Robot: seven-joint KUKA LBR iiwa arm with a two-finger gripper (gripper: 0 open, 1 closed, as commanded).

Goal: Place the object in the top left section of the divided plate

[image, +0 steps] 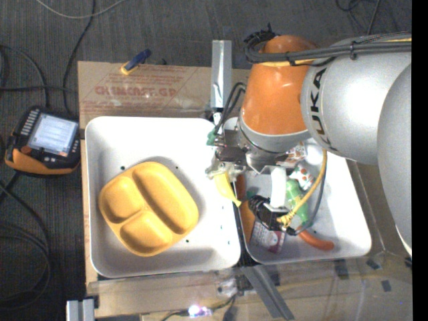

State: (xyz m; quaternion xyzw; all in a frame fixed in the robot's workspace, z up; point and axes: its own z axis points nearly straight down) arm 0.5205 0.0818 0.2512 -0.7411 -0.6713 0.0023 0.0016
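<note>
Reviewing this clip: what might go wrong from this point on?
1. The gripper sits over the wall between the two white bins; whatever yellow item hangs there may catch or drop.
2. The yellow divided plate lies skewed, so the top left section is easy to miss.

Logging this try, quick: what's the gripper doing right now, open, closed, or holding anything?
Gripper: cannot be told; it sits over the two white bins' shared edge, with something yellow beside it.
</note>
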